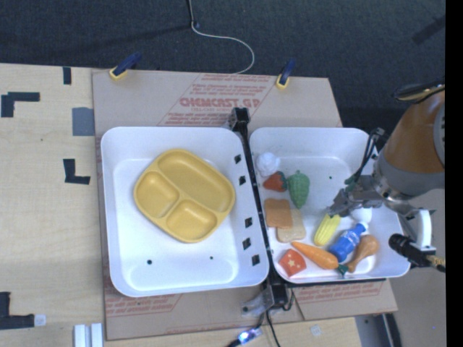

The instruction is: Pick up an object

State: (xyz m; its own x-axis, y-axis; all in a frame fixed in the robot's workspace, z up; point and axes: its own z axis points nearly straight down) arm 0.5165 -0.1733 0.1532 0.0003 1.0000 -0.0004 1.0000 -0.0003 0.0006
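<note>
Gripper (346, 202) hovers just above corn (327, 229) in right bin (318, 137) (its grip state is unclear).

Pale wooden benchtop (43, 230) with black tape marks (72, 172). Brown cardboard sheet (217, 100), red printed lettering, lies on it, held at its far edge by two blue-and-yellow clamps (124, 65). Beyond, dark blue-grey carpeted floor (87, 16); thin pale cable (228, 40) loops across. Even lighting.
</note>
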